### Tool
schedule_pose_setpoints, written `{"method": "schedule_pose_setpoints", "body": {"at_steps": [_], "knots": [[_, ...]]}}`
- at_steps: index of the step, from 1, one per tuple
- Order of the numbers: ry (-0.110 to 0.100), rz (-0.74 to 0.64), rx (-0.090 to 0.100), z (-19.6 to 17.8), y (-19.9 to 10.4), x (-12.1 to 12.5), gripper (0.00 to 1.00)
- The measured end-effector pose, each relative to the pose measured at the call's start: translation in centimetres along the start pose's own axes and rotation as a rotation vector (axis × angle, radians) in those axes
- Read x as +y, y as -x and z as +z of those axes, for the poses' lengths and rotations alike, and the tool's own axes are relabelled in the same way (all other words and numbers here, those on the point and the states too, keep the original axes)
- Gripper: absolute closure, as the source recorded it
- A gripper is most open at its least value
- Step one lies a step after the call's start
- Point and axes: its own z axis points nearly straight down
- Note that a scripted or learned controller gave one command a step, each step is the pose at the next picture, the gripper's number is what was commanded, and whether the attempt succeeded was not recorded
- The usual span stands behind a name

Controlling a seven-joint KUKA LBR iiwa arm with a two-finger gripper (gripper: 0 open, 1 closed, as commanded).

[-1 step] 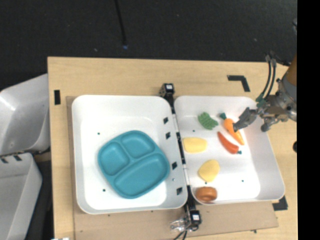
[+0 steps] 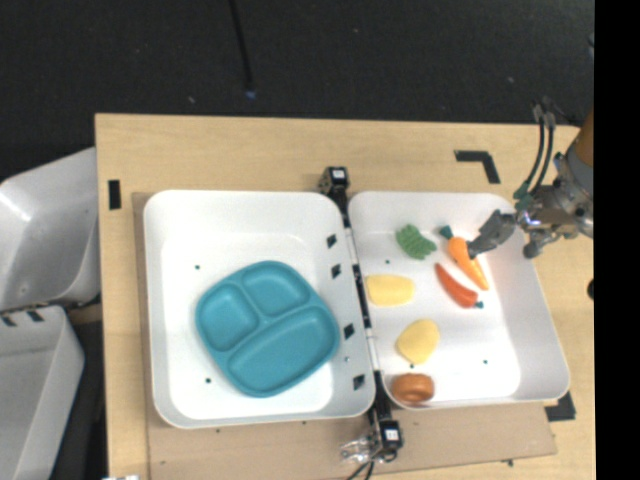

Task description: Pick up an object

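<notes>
We look down on a pale wooden bench (image 2: pixel 250 153) holding two shallow white bins side by side. The left bin (image 2: pixel 170 268) carries a blue divided plate (image 2: pixel 265 326). The right bin (image 2: pixel 520 358) holds toy food: a green leafy piece (image 2: pixel 413 240), an orange carrot (image 2: pixel 465 258), a red pepper slice (image 2: pixel 457 286), two yellow pieces (image 2: pixel 389 289) and (image 2: pixel 418 340), and a brown round piece (image 2: pixel 412 388) in the near corner. The gripper (image 2: pixel 492 234) reaches in from the right, hanging at the carrot's far end; we cannot tell how it is set. We judge the carrot the likely target. It looks like light, stiff plastic, smooth and probably slippery, so we would take it across its thicker middle. The bin floor is flat and glossy, so pieces may slide. Dark floor surrounds the bench, with white equipment (image 2: pixel 40 238) at left.
</notes>
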Motion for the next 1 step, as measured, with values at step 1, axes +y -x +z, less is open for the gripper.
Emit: {"method": "schedule_pose_setpoints", "body": {"at_steps": [1], "knots": [[-0.005, 0.002, 0.001, 5.78, -0.86, 0.00, 0.00]]}}
